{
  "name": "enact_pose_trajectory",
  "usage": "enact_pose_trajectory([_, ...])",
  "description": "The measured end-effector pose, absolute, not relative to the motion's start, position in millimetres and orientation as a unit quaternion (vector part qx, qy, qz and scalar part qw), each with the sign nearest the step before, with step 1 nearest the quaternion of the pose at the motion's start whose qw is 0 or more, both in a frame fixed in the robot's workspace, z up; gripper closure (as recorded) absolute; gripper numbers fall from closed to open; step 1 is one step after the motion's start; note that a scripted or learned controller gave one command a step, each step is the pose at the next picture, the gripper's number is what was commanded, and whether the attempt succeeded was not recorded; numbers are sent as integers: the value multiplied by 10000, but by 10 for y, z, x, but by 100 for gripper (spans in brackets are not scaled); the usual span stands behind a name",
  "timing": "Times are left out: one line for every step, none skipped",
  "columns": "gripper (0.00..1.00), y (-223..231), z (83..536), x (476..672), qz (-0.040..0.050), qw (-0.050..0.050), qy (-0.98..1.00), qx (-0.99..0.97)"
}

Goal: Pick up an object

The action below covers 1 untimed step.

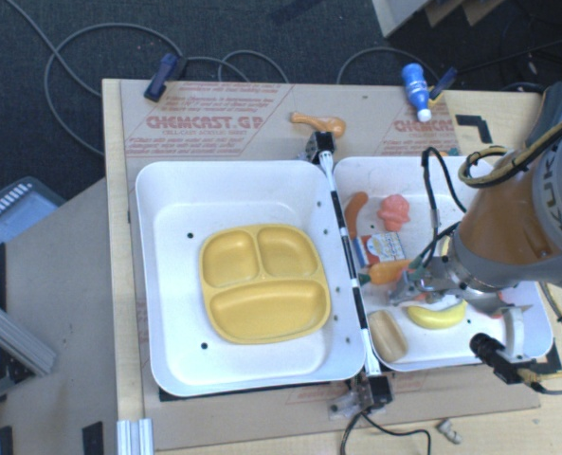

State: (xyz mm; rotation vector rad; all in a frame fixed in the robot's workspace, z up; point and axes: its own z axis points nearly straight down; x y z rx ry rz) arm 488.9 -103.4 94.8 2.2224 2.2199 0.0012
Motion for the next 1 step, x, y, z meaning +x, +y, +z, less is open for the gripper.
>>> enact_pose_trajectory([100,-321,1849,5384,7,2,7077,7065])
